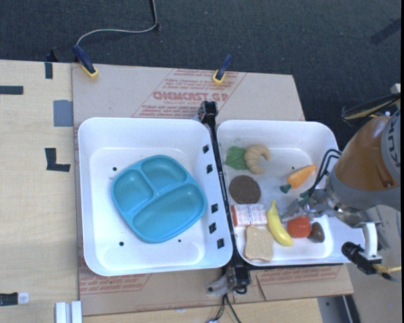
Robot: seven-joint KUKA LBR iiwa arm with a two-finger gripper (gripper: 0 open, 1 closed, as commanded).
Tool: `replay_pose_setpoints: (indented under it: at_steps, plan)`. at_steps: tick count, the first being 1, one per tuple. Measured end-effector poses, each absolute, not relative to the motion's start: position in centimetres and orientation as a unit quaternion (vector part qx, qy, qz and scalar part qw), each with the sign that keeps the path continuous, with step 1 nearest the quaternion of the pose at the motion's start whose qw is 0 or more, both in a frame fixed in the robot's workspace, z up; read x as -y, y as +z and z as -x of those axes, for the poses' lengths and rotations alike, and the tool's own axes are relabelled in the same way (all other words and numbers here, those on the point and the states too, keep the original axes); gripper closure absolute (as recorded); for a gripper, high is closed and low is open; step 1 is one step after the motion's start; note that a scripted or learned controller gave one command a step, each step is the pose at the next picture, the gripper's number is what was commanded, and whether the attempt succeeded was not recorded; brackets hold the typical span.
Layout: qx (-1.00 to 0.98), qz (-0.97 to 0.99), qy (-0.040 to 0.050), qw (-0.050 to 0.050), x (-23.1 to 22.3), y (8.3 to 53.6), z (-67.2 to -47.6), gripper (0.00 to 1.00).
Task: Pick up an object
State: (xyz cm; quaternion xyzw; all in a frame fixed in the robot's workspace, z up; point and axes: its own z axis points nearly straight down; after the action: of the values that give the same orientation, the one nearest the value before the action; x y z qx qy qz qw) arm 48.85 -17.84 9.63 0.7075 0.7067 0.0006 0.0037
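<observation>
The right bin (323,136) holds several toy foods: a green leaf (236,157), a croissant (258,157), a brown patty (244,189), an orange carrot (301,175), a yellow banana (278,225), a red-and-white packet (249,214), a bread slice (258,243), a red tomato (298,227) and a dark brown piece (316,231). My gripper (300,206) reaches in from the right, low over the bin's right half. It sits just above the tomato and below the carrot, with the banana to its left. The arm's wrist hides the bin's right wall.
The left bin (94,140) carries a blue divided plate (159,197). A black divider with clips (213,173) runs between the bins. Both bins rest on cardboard (182,93) held down by yellow clamps. A black cable (148,5) trails at the back.
</observation>
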Motion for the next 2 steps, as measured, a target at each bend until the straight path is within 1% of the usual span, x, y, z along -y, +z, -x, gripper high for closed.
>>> replay_pose_setpoints:
  at_steps: [1, 2]
  plan:
    - [-0.708, -0.706, 0.0023, 0.003, 11.96, 8.7, -56.91, 1.0]
    - [-0.708, -0.706, 0.0015, 0.002, 12.02, 8.67, -56.85, 0.0]
